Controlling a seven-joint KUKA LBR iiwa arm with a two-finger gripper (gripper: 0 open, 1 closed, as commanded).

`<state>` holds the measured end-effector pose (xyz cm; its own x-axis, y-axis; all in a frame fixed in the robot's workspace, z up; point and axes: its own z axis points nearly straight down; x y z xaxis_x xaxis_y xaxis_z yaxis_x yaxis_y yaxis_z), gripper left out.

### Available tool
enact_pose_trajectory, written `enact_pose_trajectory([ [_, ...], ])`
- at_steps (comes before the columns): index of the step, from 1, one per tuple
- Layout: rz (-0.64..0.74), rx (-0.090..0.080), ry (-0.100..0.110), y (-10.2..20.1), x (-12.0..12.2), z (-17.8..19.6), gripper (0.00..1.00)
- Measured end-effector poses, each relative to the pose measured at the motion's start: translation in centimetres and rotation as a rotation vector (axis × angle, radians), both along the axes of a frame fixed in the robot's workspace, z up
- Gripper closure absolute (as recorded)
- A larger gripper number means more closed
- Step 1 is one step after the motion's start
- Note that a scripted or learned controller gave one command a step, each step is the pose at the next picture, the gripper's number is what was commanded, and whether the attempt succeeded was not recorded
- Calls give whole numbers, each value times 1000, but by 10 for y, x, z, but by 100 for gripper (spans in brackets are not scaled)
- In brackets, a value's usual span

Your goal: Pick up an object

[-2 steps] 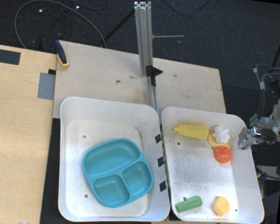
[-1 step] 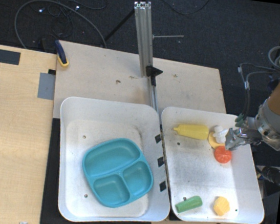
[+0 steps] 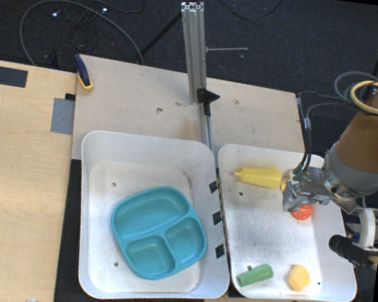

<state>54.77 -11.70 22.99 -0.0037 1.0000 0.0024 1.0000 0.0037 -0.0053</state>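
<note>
Green object (image 3: pixel 254 275) near right bin (image 3: pixel 274 218) front rim. Arm bent down over bin; gripper (image 3: pixel 299 199) above red object (image 3: pixel 301 212), beside yellow bottle (image 3: pixel 258 177). Finger opening: cannot tell.

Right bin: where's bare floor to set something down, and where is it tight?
Free: the right bin's middle, bordered by the yellow bottle above and the green piece and yellow piece below. Crowded: the upper right, where the pincer hangs over the red object beside the bottle.
</note>
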Motion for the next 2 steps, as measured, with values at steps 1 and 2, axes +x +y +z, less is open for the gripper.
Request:
enact_pose_trajectory([
  [1, 0, 0, -1, 43, -15, 3, 100],
  [2, 1, 0, -1, 104, -20, -3, 100],
])
